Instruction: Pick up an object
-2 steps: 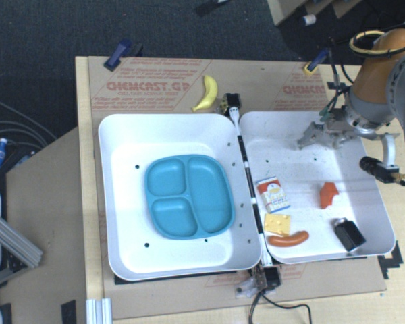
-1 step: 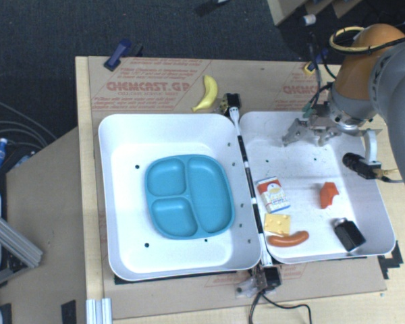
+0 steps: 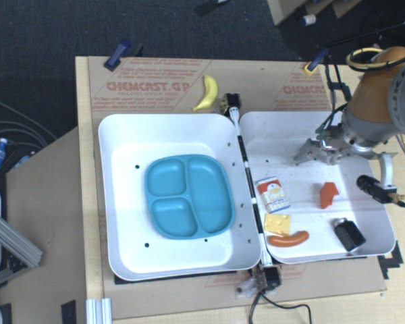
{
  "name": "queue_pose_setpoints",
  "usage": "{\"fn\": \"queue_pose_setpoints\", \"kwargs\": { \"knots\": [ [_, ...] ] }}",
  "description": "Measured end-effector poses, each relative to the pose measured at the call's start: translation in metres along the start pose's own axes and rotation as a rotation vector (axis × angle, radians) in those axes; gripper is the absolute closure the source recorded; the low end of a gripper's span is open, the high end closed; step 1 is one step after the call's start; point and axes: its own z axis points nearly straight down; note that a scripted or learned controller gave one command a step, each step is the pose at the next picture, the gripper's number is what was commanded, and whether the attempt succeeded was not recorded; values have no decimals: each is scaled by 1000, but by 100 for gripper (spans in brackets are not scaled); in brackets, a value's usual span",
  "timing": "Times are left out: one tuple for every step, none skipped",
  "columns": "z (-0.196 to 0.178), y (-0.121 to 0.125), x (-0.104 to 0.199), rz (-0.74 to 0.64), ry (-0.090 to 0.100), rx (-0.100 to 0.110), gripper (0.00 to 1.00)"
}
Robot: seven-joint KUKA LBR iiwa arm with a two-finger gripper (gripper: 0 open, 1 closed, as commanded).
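Red-orange hot dog (image 3: pixel 287 238) lying left-right, ends curled up, beside cheese slice (image 3: pixel 277 222)

blue tray (image 3: pixel 189 198), yellow banana (image 3: pixel 206 94), white bins (image 3: pixel 121 140)

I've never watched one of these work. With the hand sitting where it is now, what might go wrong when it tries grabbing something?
The hand hovers over bare bin floor in the right bin, so closing here may grab nothing. The cheese slice lies flat against the sausage; it may slip or both may shift. The black block sits near the bin's wall, crowding the approach.
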Motion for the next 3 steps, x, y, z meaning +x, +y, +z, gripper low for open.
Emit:
{"fn": "queue_pose_setpoints", "kwargs": {
  "knots": [
    [-1,50,11,-1,0,-4,0],
    [0,50,20,-1,1,0,0],
    [0,-17,-23,0,1,0,0]
  ]
}}
